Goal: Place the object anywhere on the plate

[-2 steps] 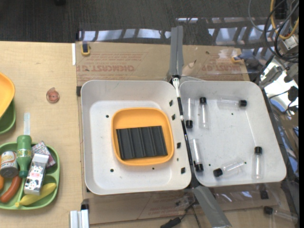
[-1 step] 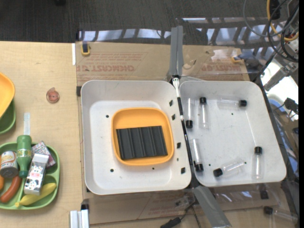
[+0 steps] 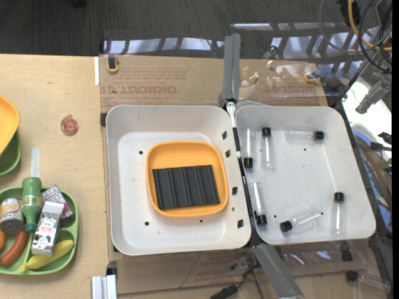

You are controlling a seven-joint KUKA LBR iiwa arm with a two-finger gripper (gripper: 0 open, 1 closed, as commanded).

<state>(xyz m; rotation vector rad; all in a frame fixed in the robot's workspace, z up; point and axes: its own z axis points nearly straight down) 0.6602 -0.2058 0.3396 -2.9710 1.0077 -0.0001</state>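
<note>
Camera view: orange square plastic plate [image 3: 187,156] with a dark ribbed insert sits mid-frame in the left white shallow bin [image 3: 124,229], nothing from the other bin on it. The right white bin [image 3: 355,185] holds several clear plastic tubes with black caps, e.g. one at lower right [image 3: 303,220] and one near the top [image 3: 267,146], all loose and well apart from the plate. Jaws state: cannot tell; my read is the task hasn't started, with pick and place both left.

A green tray [image 3: 62,254] of toy food, including a green bottle [image 3: 30,199] and a milk carton [image 3: 46,229], sits on a wooden table [image 3: 50,92] (left of the bins), near a small pink disc [image 3: 69,126].
</note>
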